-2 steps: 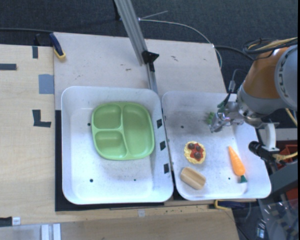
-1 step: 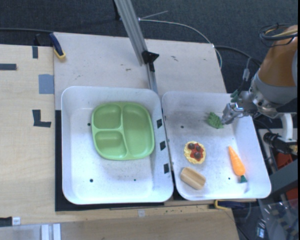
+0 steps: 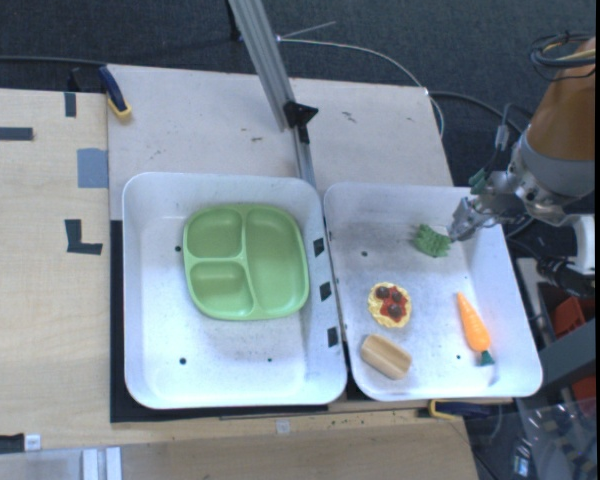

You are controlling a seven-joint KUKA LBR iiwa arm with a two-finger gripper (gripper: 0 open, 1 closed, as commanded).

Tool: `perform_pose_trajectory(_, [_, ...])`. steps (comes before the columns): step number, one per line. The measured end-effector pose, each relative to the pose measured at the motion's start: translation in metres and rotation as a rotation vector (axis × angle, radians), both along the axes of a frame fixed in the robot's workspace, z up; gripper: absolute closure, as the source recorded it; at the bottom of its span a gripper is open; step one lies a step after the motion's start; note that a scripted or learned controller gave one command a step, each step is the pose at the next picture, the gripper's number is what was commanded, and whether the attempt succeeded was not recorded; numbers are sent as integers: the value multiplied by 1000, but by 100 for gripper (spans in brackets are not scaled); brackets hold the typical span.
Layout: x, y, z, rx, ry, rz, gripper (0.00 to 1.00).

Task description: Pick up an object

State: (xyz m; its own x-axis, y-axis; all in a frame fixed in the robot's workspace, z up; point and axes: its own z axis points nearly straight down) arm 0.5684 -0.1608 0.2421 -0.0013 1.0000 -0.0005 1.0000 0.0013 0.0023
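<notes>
Bench, two white bins. Left bin [image 3: 140, 298]: green divided plate [image 3: 246, 261]. Right bin [image 3: 515, 308]: green leafy toy [image 3: 431, 240], small tart [image 3: 389, 305], bread piece [image 3: 385, 356], carrot [image 3: 472, 324]. Gripper [image 3: 462, 223] at the leafy toy's edge; jaw state cannot be told. Nothing lifted; pick pending.

The bench [image 3: 210, 128] is pale, scuffed board. Two white bins sit on it side by side: the left bin [image 3: 145, 298], and touching its right rim, the right bin [image 3: 510, 298]. Up and left of the left bin lies a small blue-and-yellow thing, perhaps a clamp [image 3: 114, 92].
</notes>
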Motion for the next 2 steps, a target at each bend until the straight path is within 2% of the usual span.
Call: perform_pose_trajectory(2, [25,101,-19,1,4,5,100])
